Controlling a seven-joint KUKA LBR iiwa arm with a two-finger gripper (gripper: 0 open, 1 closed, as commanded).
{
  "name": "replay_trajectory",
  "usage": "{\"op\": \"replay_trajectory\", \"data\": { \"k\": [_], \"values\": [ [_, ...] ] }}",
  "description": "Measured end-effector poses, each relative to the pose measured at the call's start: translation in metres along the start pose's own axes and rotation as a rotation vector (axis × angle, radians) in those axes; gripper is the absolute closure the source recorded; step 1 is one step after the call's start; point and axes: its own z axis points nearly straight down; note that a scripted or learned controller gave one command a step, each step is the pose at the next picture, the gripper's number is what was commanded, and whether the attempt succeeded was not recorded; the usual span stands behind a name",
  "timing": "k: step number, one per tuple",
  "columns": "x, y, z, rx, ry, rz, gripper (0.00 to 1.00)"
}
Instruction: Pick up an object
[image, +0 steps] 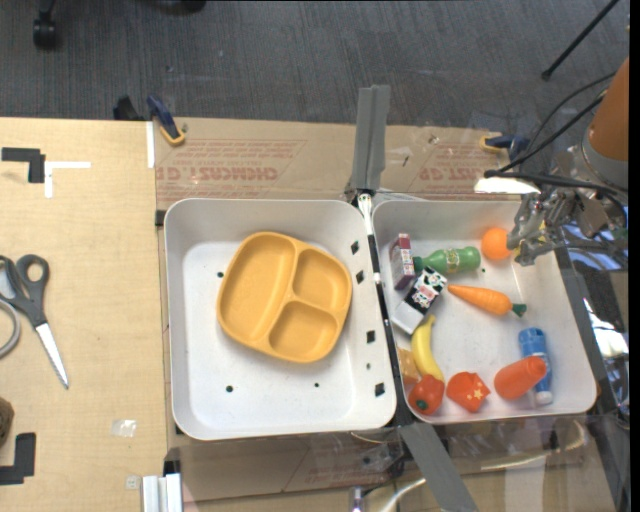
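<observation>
At the front of the right bin (581, 330), closest to us, sit a red tomato (427, 396) and a red pepper (468, 391). Both are below the carrot (482, 298) and a little to its left.

Far to the left of the carrot, a pair of scissors (35, 310) lies on the bench. Next comes the left bin (172, 300), left of the carrot, with a yellow plate (285, 297) lying flat in it. The plate has three parts.

In the right bin, a dark red box (403, 255) stands up and to the left of the carrot. A black and white box (426, 289) lies just to the left of the carrot. A banana (425, 350) is below the carrot and to its left. A green bottle (450, 260) lies just above the carrot.

An orange ball (495, 243) sits above the carrot, near the back of the bin. An orange toy (520, 377) and a blue tube (535, 350) lie below the carrot and to its right, touching each other.

The pincer (533, 237) is up and to the right of the carrot. The orange ball is just beside it, on its left. I cannot tell if the pincer is open or closed. Nothing can be seen in its grip.
</observation>
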Motion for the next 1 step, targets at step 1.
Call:
{"op": "replay_trajectory", "data": {
  "k": [1],
  "values": [
    [0.0480, 0.0816, -0.0206, -0.002, 0.003, -0.009, 1.00]
  ]
}}
